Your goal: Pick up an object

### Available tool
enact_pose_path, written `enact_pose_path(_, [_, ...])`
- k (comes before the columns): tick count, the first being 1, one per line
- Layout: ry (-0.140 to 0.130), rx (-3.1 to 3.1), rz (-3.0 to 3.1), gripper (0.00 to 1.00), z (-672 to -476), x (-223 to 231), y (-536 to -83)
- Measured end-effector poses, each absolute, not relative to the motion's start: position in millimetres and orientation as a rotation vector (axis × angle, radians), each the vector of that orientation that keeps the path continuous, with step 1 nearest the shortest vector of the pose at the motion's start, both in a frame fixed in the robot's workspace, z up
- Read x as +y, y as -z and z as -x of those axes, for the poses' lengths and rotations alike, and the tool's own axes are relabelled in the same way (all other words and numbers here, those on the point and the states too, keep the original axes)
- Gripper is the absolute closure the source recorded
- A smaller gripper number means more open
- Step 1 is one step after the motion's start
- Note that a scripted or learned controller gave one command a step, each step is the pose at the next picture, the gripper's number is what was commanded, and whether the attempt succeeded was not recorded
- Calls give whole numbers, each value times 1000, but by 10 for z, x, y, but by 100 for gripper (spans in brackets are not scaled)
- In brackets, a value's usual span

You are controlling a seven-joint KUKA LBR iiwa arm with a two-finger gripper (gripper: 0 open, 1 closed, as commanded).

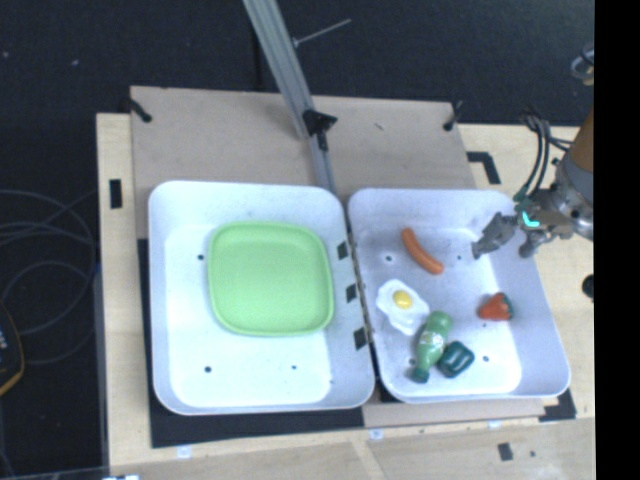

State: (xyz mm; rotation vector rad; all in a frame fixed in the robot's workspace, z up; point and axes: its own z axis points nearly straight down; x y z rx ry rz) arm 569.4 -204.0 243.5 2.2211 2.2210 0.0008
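Toys are sitting in your right bin: sausage at ten o'clock, fried egg centre-left, green bottle and teal piece at six, red piece at three. Your gripper is hovering at two o'clock, fingers spread, gripping nothing.

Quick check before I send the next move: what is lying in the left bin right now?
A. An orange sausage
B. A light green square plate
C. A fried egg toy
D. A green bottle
B. The light green plate lies flat in the left bin, while the egg, sausage and bottle all lie in the right bin.
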Motion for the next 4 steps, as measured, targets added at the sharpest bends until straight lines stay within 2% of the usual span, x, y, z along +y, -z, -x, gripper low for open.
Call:
enact_pose_path(1, [-1, 2221, -2221, 0, -5694, -2040, -2435])
enact_pose_path(2, [4, 2224, -2224, 0, -5652, -1983, -1833])
enact_pose_path(3, [1, 2221, -2223, 0, -5564, -2021, -1371])
enact_pose_path(4, [2, 2221, -2222, 0, -5562, -2025, -998])
